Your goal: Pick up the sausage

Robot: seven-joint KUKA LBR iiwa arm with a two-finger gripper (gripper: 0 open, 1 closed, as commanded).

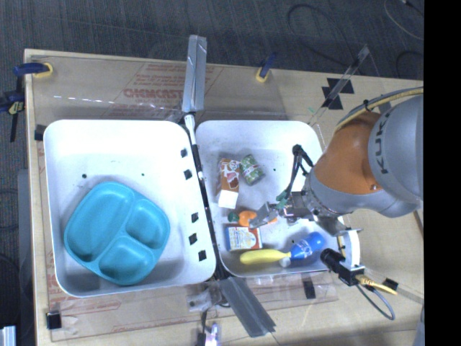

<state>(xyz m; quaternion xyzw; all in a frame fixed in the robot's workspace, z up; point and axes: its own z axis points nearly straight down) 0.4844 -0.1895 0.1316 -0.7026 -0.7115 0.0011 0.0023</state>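
Note:
A reddish-brown piece with white marks (229,172), which looks like the sausage, lies in the upper middle of the right bin (288,132), beside a green piece (251,169). My gripper (274,210) hangs low over the middle of that bin, below and to the right of the reddish-brown piece and apart from it. It sits just right of a small orange piece (247,217). The grey arm with its orange band (346,168) reaches in from the right and hides part of the bin's right side.
In the right bin also lie a white cube (228,199), an orange-and-white carton (241,237), a yellow banana (262,256) and a blue bottle (307,247). The left bin (108,135) holds a blue divided plate (117,231). A black cable (299,161) loops near the wrist.

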